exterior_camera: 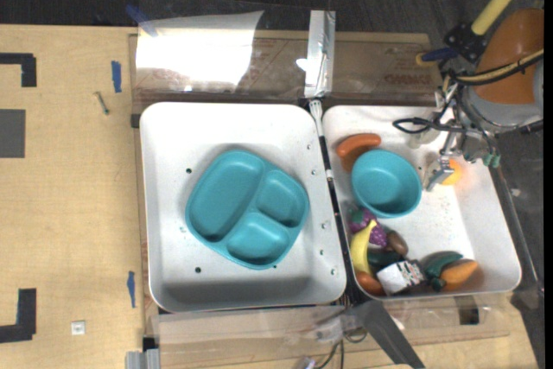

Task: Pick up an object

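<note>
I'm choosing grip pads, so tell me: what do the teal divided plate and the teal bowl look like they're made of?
The divided plate looks like moulded plastic: uniform teal colour, rounded compartment walls, soft satin sheen. The bowl seems the same plastic, with a smooth inside and faint highlights. Neither shows the hard glare of glazed ceramic, though one overhead view can't rule that out.

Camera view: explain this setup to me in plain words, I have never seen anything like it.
One camera looks down at a slant on a bench with two shallow white bins. The left bin holds a teal divided plate. The right bin holds a teal bowl, an orange sausage-like toy behind it, and a pile of toy food near the front, including a banana. The machine at the upper right is a robot arm, grey with an orange band. Its gripper hangs over the right bin's back corner. Nothing visible is held.
</note>
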Robot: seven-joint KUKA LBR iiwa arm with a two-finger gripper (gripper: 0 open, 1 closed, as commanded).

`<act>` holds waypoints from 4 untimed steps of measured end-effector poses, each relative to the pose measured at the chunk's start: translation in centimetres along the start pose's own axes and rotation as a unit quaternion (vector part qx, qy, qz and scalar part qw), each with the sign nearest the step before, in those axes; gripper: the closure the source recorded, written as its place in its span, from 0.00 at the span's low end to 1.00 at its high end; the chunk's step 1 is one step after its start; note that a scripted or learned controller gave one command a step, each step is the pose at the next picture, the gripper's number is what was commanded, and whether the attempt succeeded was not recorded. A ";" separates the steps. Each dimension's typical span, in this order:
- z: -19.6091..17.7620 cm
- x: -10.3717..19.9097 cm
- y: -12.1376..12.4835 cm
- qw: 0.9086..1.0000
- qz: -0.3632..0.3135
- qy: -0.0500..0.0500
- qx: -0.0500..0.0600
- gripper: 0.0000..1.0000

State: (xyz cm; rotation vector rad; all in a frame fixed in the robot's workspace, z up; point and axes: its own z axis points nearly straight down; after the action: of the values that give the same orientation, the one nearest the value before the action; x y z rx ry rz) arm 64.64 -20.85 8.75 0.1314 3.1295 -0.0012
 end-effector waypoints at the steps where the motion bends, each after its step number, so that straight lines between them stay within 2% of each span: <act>1: -1.2 2.3 -1.7 0.994 -0.113 0.001 0.000 0.00; 2: 0.0 3.8 -1.8 0.999 -0.052 0.001 0.000 0.00; 3: -1.5 3.3 -1.6 0.999 -0.053 -0.006 0.000 1.00; 4: 0.0 -1.0 0.0 0.987 0.163 -0.001 0.001 1.00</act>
State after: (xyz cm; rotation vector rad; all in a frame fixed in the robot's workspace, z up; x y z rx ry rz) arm 65.64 -20.89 8.79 0.6392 3.0654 -0.0005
